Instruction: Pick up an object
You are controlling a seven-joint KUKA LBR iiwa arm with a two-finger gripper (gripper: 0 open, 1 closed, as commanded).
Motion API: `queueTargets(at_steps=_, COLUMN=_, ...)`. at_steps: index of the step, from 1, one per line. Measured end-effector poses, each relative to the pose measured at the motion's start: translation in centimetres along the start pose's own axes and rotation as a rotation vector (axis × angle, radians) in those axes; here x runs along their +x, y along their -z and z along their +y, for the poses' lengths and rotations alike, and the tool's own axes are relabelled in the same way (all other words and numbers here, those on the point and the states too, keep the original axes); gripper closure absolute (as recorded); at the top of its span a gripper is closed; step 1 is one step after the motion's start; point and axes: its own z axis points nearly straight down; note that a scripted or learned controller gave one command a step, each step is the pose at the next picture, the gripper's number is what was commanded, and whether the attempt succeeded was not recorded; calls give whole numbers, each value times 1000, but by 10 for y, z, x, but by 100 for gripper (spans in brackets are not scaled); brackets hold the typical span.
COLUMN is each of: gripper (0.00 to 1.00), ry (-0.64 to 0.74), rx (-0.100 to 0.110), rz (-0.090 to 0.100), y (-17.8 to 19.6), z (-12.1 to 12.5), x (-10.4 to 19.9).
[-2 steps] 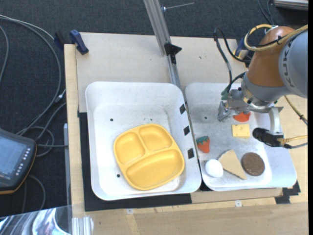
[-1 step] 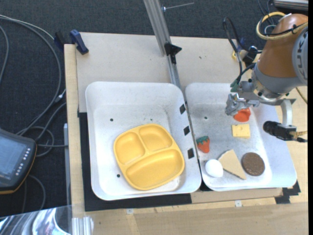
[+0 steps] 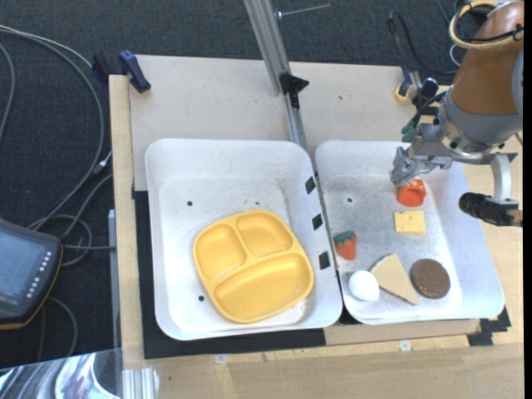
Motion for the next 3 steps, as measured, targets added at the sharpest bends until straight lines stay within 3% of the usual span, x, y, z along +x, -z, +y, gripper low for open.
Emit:
queueTargets(at_steps=1, gripper=100, ry=5, rx=2, rz=3, y=7, z=3, x=50)
queueTargets(at_steps=3, gripper=100, ry=5, rx=11, rz=4, y=-10, z=-20, x=162)
